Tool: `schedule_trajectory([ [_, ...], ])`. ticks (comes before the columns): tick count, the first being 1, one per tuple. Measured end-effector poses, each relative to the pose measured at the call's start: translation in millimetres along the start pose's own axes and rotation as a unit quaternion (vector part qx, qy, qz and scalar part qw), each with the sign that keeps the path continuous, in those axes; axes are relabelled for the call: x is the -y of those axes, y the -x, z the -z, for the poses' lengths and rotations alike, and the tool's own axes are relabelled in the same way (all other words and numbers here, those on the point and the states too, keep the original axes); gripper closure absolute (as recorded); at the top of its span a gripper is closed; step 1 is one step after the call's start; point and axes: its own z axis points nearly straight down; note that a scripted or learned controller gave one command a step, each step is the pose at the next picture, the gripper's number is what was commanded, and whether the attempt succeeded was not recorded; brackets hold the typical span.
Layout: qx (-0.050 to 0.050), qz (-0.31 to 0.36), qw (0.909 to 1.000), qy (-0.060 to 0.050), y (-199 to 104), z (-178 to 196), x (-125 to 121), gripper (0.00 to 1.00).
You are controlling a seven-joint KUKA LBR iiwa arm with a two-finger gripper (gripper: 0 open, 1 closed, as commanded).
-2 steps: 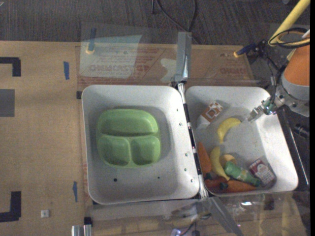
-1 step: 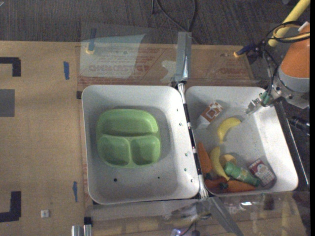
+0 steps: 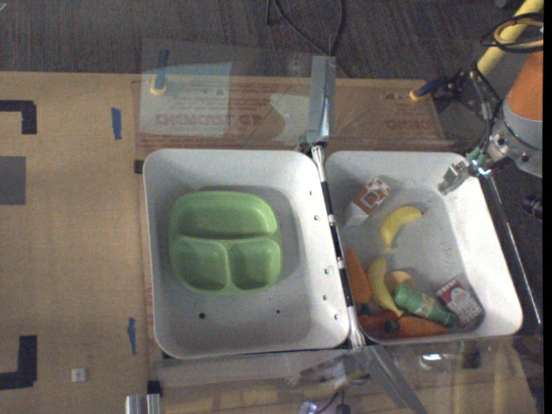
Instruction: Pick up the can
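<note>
Arm w/ gripper (image 3: 454, 178) hangs over right bin's (image 3: 496, 266) top-right corner.

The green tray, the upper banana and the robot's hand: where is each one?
Green tray (image 3: 226, 240), camera view: centre ridge between its compartments.
Upper banana (image 3: 400, 224), camera view: middle of its curved body.
Hand (image 3: 455, 178), camera view: its tip over the right bin's far corner.

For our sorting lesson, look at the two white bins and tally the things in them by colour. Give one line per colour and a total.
Green: 2, the tray and the bottle
Yellow: 2, one banana and another banana
Orange: 2, one carrot and another carrot
Red and white: 2, the small box and the can
Total: 8
</note>
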Motion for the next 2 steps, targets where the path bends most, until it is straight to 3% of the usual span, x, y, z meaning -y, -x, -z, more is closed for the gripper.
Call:
schedule_trajectory([
  [1,-0.002,-0.019,0.9998,-0.002,-49,-32,70,1.0],
  [2,-0.002,-0.051,0.9987,-0.002,-104,40,59,1.0],
])
